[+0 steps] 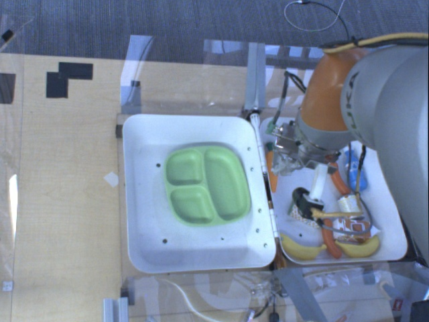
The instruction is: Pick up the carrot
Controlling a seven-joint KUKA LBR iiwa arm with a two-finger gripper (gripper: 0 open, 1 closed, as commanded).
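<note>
The carrot (271,172) is a thin orange piece lying lengthwise against the left wall of the right bin (395,237), partly hidden by the gripper. My gripper (287,157) hangs low over the upper left of that bin, just right of the carrot and very close to it. The grey arm with its orange band (328,99) covers the upper part of the bin. I cannot see anything lifted off the bin floor.
The left bin (144,200) holds a green divided plate (206,184). In the right bin lie two bananas (303,249), a black object (301,200), a white tube (319,182), a blue item (353,170) and other orange pieces (341,183). A narrow divider (266,200) separates the bins.
</note>
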